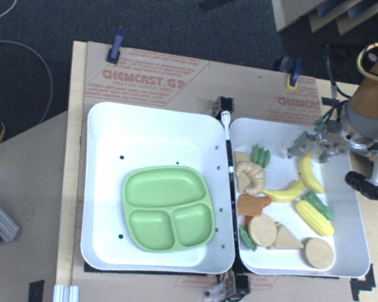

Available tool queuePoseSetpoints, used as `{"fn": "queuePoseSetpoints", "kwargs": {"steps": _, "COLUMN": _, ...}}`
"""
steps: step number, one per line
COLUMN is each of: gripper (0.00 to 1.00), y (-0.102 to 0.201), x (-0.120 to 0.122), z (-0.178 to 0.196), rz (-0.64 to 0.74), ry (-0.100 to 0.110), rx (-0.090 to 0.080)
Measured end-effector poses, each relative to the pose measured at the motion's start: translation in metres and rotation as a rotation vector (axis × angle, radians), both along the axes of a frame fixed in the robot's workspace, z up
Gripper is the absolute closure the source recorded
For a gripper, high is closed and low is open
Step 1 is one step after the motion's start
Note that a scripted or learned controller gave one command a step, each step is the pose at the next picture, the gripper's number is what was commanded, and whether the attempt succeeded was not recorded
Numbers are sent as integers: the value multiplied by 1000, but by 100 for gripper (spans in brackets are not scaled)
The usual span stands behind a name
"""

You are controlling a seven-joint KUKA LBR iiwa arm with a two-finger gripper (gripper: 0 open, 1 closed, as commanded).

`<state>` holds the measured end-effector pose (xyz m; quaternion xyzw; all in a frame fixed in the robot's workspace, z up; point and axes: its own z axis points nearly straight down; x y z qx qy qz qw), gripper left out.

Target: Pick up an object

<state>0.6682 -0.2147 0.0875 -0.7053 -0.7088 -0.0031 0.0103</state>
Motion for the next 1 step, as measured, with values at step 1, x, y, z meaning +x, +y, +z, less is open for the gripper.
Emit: {"fn": "queuePoseSetpoints", "kwargs": {"steps": 1, "gripper": 0, "y": 0, "x": 0, "z": -1, "rz": 1, "ry": 1, "rx": 0}}
